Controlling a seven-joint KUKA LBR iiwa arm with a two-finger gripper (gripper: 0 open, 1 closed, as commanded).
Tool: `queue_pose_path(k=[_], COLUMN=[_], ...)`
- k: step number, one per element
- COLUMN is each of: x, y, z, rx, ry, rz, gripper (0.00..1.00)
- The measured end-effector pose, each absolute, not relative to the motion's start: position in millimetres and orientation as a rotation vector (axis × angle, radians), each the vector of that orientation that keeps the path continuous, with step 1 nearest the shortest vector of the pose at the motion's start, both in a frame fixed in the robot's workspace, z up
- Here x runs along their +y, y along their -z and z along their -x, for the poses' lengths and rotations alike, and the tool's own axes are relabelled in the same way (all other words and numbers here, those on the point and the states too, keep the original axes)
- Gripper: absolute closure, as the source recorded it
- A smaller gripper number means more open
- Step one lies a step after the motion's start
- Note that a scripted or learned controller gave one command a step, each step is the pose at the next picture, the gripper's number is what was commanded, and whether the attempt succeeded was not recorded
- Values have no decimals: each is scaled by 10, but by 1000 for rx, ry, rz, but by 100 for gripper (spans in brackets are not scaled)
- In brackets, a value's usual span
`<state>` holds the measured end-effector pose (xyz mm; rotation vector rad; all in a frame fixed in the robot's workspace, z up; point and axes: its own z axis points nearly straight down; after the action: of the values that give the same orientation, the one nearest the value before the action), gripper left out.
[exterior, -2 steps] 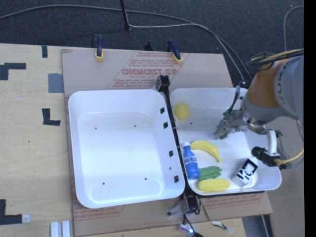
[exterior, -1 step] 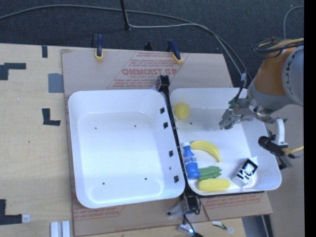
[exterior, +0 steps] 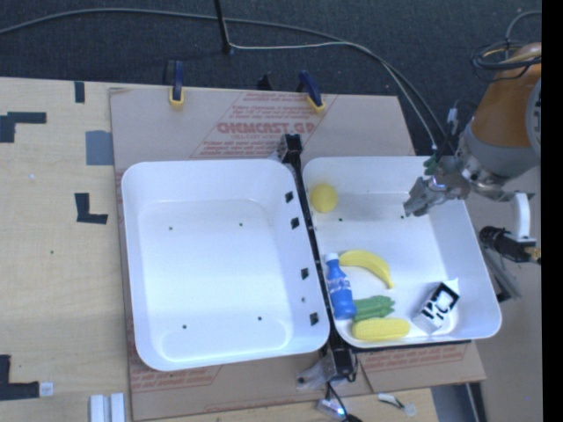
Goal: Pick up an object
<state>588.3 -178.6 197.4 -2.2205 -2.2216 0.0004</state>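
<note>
The right bin (exterior: 457, 227) holds a yellow ball (exterior: 324, 198) near its far left corner. Along its near side lie a yellow banana (exterior: 368, 265), a blue bottle (exterior: 339, 289), a green object (exterior: 374, 306), a yellow oblong object (exterior: 381, 328) and a black-and-white box (exterior: 438, 306). My gripper (exterior: 420, 200) hangs over the far right part of this bin, well to the right of the ball and apart from every object. Nothing shows between its fingers.
The left bin (exterior: 141, 192) lies beside the right one, joined by black clips along the shared wall. Both rest on a cardboard sheet (exterior: 255, 126) held by two clamps at the far edge. A black cable (exterior: 378, 60) runs across the back.
</note>
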Motion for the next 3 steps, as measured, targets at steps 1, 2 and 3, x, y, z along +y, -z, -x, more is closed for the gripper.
queue_pose_path(k=[1,2,3], x=[-1790,-1238,-760], y=[-2447,-2425,-2269], z=[-5895,-5844,-5838], rx=[-2222,-2223,-2222], ry=[-1,-4,-6], rz=[2220,2213,2214], gripper=[100,100,100])
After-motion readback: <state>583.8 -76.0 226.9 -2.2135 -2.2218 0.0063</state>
